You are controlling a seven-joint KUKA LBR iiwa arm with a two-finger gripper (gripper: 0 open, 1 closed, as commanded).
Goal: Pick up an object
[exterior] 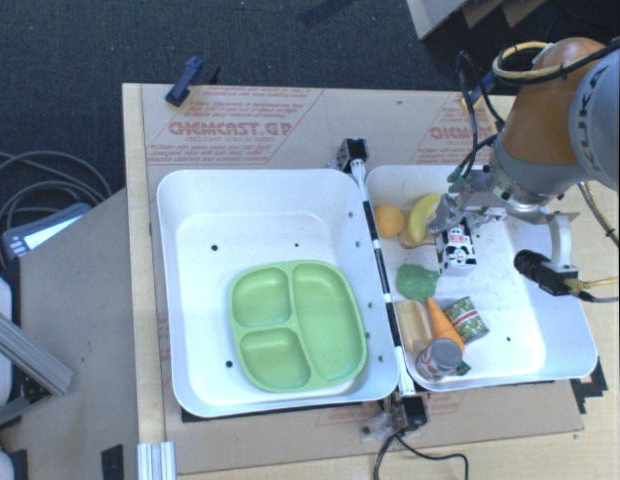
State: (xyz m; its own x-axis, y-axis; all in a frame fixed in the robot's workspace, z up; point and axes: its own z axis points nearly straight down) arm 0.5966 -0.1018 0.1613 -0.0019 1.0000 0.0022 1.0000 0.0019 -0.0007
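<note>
Positioned low over the right bin (550,353), the end effector (458,230) is seen just above a small black-and-white object (457,250); whether it is apart or closed cannot be told, and nothing can be confirmed as held.

That black-and-white object lies in the upper middle of the right bin, just beside a yellow banana (423,216) and near an orange fruit (389,221). It looks small, blocky and patterned like a toy cow or carton. It is judged to be light and fairly rigid, probably smooth plastic, so some slipping is to be expected; a hold across its narrower sides would seem safest.

Other candidates are offered nearby: a green leafy piece (418,282), judged soft and thin, a carrot (444,320), tapered and likely to slide out of a pinch, and a can (439,357) lying near the bin's front edge, judged stiff but round. A green divided plate (293,324) is set in the left bin (190,208) on the bench (240,118).
</note>
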